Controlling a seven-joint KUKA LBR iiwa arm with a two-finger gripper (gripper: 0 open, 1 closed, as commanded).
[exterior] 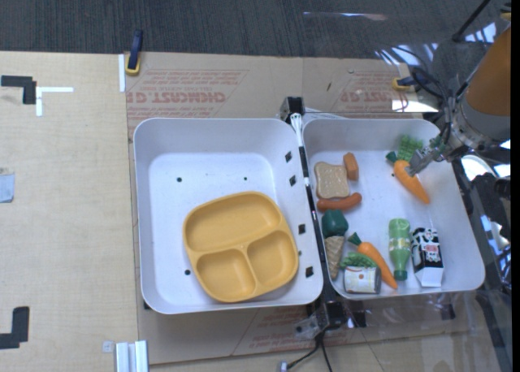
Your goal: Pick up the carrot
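An orange carrot (pixel 413 183) with a green leafy top (pixel 409 149) lies at a slant in the back right of the right bin (pixel 382 131). A second orange carrot (pixel 376 261) with a small green top lies near that bin's front, between a can and a green bottle. My gripper (pixel 423 160) reaches in from the right and its tip sits at the upper end of the back carrot, just beside the leaves. That carrot seems to rest on the bin floor.
The right bin also holds a bread slice (pixel 331 179), a sausage (pixel 339 201), a green pepper (pixel 334 222), a can (pixel 360 279), a green bottle (pixel 398 247) and a milk carton (pixel 427 257). A yellow divided plate (pixel 240 245) lies in the left bin (pixel 211 139).
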